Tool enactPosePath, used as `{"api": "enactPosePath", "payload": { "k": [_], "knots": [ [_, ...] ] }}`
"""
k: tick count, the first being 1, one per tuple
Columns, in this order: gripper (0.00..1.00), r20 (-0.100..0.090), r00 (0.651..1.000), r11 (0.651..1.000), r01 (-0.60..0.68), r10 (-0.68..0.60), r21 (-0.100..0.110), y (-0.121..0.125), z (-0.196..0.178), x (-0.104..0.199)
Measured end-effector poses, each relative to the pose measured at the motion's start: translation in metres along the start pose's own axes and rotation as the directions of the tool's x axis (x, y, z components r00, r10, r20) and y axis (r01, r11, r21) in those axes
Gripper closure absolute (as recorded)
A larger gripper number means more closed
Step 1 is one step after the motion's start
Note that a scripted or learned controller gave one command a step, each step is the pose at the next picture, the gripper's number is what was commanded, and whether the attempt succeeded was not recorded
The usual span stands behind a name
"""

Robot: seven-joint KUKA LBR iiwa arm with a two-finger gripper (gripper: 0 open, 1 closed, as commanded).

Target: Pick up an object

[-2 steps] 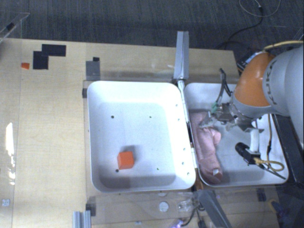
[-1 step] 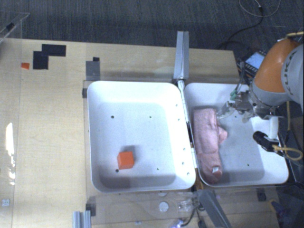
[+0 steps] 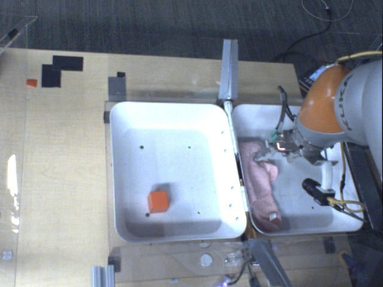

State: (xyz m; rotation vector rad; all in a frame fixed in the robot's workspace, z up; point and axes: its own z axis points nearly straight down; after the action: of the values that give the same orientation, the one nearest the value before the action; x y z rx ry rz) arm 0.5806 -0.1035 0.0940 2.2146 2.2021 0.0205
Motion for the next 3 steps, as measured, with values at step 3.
{"api": "enactPosePath", "payload": {
  "k": [3],
  "knots": [
    [0.00,-0.005,0.989,0.988,0.151,-0.151,0.013,-0.032,-0.041,-0.007]
  ]
}}
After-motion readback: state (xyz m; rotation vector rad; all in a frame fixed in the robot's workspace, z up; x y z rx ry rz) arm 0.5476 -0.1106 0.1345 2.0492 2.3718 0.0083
